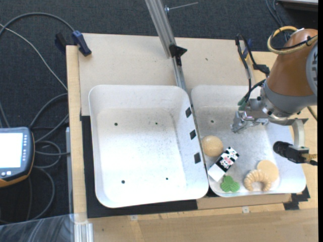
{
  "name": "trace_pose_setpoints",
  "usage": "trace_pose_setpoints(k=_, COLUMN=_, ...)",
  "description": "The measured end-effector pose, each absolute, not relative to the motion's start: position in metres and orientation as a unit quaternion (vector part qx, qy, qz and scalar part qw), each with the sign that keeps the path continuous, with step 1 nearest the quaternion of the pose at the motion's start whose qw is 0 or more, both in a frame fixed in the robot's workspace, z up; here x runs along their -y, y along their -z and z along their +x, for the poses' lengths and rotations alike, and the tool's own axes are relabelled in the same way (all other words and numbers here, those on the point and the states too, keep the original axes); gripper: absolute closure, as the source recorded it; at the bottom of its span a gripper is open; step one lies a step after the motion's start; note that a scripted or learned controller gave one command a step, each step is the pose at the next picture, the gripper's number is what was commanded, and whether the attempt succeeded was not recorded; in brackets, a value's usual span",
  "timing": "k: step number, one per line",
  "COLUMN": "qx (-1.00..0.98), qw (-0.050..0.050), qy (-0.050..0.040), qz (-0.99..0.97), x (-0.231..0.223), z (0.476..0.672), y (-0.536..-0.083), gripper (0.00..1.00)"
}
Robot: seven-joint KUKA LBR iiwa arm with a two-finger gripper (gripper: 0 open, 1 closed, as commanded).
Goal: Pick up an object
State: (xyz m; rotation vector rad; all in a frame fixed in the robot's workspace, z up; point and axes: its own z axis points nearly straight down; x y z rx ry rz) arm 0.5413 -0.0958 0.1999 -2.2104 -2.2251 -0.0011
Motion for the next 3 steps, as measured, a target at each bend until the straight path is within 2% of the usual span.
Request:
trace_pose_setpoints(k=1, qx=0.709, qw=0.003, qy=0.0007, qz=-0.705, x=0.043, z=0.524, y=-0.211, gripper=1.0)
trace_pose_setpoints(k=2, qx=0.71, qw=0.003, qy=0.0002, qz=-0.704, x=-0.017, z=0.517, y=-0.207, gripper=1.0)
trace_pose_setpoints(k=3, qx=0.71, qw=0.001, qy=0.0014, qz=-0.704, x=-0.071, z=0.52, y=-0.218, gripper=1.0)
